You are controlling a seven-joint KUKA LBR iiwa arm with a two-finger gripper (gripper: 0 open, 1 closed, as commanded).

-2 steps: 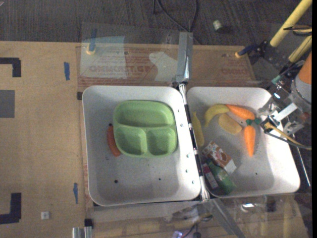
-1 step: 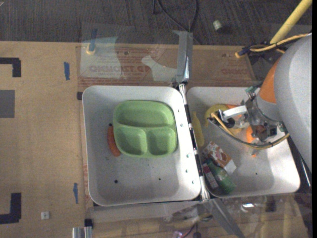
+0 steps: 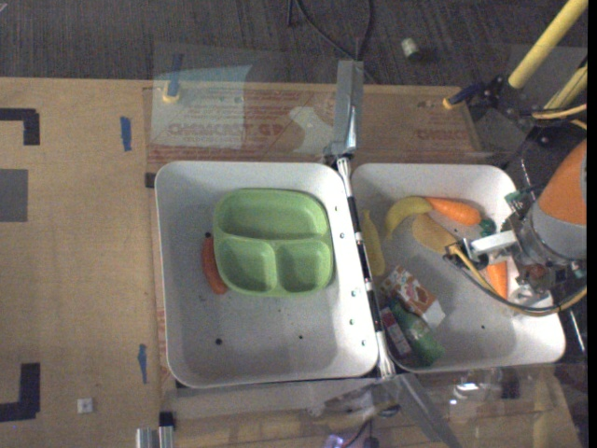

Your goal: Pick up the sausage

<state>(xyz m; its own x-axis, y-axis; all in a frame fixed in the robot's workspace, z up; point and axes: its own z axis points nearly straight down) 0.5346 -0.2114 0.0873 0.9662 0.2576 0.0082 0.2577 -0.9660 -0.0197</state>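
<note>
The sausage (image 3: pixel 214 265), a short orange-red piece, lies in the left bin (image 3: pixel 187 343) against the left side of a green three-part plate (image 3: pixel 273 241). My gripper (image 3: pixel 528 278) hangs over the right side of the right bin (image 3: pixel 532 343), far from the sausage, below the arm's orange band. It is just right of an orange carrot-like piece (image 3: pixel 499 278). Cables and the wrist body cover much of it.
The right bin holds a banana (image 3: pixel 403 212), a carrot (image 3: pixel 454 212), a yellow strip (image 3: pixel 373 243) by the divider, a small carton (image 3: pixel 413 293) and a green bottle (image 3: pixel 420 338). A metal divider (image 3: pixel 359 269) separates the bins. Yellow poles stand at the top right.
</note>
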